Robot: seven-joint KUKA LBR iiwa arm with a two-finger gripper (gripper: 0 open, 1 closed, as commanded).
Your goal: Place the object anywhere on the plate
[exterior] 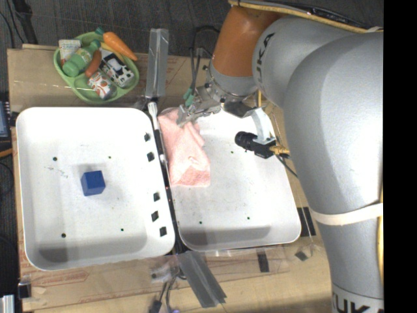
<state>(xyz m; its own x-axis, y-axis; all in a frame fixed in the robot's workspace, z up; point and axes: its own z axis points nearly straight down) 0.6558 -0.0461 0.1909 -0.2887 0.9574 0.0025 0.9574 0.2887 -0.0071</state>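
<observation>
While my pincer sits low at the far left corner of the right bin, I cannot tell how it is set. Pink cloth directly beneath and just in front of it, touching or nearly so at its bunched far end. Cloth drapes along the bin's left wall, toward the camera, rumpled. Black fitting hangs off my wrist over mid-bin. Left bin: a blue cube, well apart from pincer and cloth. Beyond the bins, on the bench, a green bowl of toy food, carrot on top.
</observation>
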